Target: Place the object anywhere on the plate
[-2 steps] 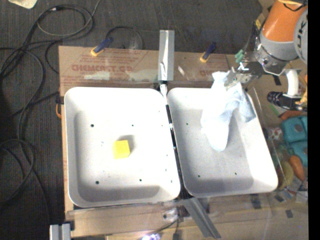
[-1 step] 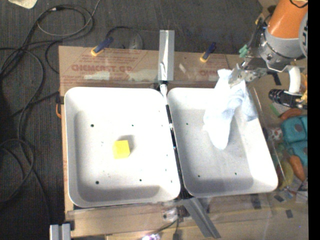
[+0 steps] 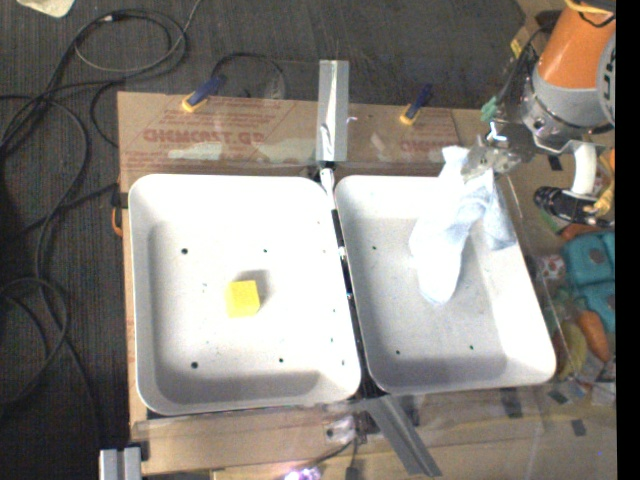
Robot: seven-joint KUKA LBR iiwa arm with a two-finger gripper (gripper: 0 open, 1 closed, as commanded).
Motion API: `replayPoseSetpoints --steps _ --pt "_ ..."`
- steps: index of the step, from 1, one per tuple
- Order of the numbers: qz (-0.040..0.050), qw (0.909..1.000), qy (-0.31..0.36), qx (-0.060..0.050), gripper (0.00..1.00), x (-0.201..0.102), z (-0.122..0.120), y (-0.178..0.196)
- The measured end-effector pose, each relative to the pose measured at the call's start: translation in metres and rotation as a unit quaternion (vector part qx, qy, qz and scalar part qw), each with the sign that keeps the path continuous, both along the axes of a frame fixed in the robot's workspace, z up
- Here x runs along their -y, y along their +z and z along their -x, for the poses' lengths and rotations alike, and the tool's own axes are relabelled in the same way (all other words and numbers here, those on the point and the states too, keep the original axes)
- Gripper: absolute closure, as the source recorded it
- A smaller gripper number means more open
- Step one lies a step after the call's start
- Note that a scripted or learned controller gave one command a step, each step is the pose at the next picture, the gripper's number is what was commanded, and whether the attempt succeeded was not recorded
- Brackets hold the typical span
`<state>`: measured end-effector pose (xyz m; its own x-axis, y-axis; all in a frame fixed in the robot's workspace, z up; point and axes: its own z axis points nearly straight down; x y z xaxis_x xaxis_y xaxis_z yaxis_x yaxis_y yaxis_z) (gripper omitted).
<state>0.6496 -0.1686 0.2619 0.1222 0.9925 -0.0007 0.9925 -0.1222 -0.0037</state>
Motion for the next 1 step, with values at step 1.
replayPoseSetpoints --steps 1 --pt "0.0002 0.9989 0.047 0.001 1.00 -0.0513 0.0501 0.0653"
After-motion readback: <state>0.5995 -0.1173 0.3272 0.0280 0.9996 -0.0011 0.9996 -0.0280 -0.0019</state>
